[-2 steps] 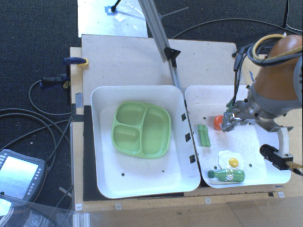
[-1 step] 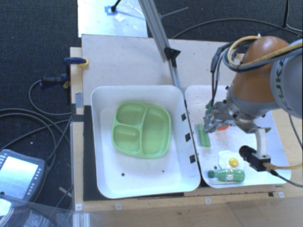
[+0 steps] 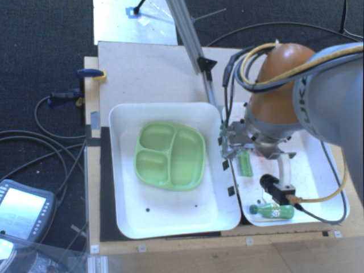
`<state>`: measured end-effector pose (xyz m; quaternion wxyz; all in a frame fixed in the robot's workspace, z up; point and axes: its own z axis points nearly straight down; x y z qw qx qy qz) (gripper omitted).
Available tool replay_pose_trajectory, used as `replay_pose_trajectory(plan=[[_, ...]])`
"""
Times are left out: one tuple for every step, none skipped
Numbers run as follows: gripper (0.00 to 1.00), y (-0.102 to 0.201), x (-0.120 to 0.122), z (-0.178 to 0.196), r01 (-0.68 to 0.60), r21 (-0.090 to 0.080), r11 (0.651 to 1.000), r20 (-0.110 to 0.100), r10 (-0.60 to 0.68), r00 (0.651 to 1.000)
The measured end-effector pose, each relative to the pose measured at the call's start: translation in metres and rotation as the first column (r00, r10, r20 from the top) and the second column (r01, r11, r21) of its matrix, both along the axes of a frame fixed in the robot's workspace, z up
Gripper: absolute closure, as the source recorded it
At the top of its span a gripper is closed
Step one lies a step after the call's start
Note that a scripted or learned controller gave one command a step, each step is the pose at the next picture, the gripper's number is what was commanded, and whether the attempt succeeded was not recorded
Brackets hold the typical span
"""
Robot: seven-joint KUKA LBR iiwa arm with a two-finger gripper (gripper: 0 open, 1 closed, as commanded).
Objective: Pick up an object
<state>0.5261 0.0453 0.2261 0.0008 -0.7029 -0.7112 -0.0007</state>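
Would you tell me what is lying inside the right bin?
In the right bin, a green bottle lies near the front and a small green block sits further back. The arm covers the bin's rear, so anything there is hidden.

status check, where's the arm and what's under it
End effector low over right bin, grip state unclear. Green block just below it. Green bottle near front rim. Divided plate in left bin.

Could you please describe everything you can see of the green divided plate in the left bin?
The green divided plate is pale green, apparently plastic, a rounded square with three compartments: two smaller ones on the view's left, one long one on the right. It lies flat, right way up and slightly rotated, near the middle of the left white bin, touching only its floor.
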Motion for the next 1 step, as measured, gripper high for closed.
replay_pose_trajectory(plan=[[1.00,0.0543,0.0197,-0.0042,0.000,0.000,1.000,0.003,0.000,1.000]])
